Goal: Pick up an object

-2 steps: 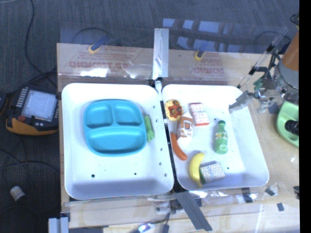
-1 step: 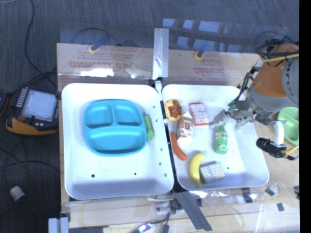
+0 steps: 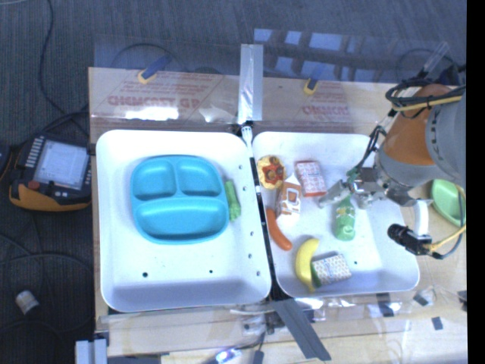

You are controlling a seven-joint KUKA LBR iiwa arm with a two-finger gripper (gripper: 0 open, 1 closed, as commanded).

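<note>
I can make out faint reddish lettering on the clear sheet (image 3: 170,97) taped across the top of the bench, but it reads mirrored and too washed out for me to spell. The small red-and-white packet (image 3: 310,177) in the right bin (image 3: 379,279) carries print that is too small to read, and so does the speckled box (image 3: 331,268) near the lower middle of that bin.

My gripper (image 3: 350,188) sits in the right bin, just above the green bottle (image 3: 345,220), right of centre in the frame. I cannot tell how its fingers stand; the metal parts blur together there, and nothing shows clearly as held.

The arm (image 3: 420,146) comes in from the right edge, its orange band above the wrist, bent down and leftward toward the bin, with yellow and black cables looped around it.

Also in the right bin: a banana (image 3: 305,258) touching the speckled box, an orange carrot (image 3: 278,230) by the dividing wall, and a round red-and-yellow item (image 3: 270,171) at upper left. The left bin (image 3: 121,279) holds a blue divided plate (image 3: 180,197) and a green piece (image 3: 232,199) just beside it.
</note>
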